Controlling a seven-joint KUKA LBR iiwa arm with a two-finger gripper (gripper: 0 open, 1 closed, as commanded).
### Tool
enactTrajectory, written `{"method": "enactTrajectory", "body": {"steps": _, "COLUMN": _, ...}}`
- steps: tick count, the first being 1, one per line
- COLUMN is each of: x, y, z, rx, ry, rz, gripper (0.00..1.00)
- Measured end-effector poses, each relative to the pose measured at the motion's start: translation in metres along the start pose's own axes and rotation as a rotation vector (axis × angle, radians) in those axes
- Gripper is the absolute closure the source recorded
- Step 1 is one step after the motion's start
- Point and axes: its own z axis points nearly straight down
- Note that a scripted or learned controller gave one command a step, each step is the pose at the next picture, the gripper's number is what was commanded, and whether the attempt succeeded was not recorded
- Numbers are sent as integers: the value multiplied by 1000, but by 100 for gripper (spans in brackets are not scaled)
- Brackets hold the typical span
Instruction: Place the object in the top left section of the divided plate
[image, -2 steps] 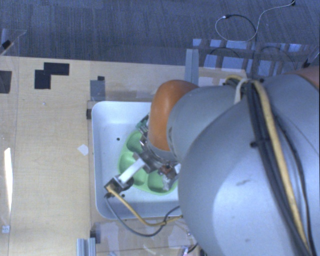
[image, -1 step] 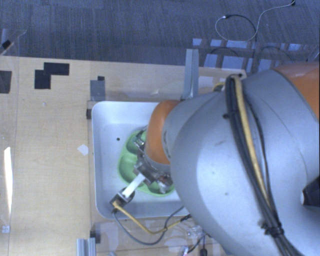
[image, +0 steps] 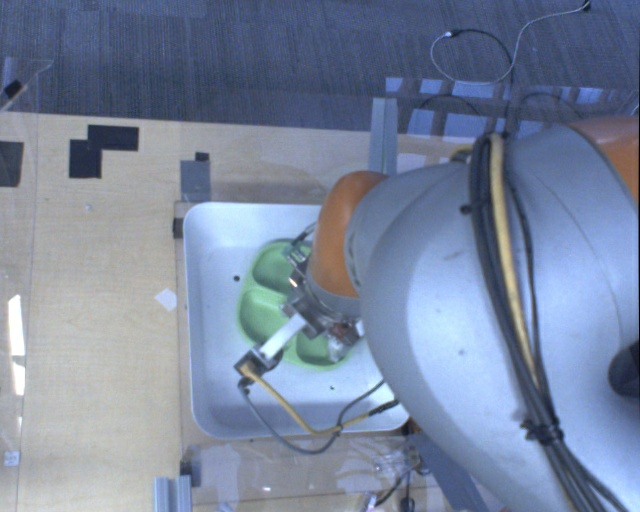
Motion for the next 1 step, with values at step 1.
{"method": "enactTrajectory", "body": {"steps": 1, "x": -10, "y": 2, "z": -2, "rx": 6, "ry": 13, "rz": -1, "gripper": 0}}
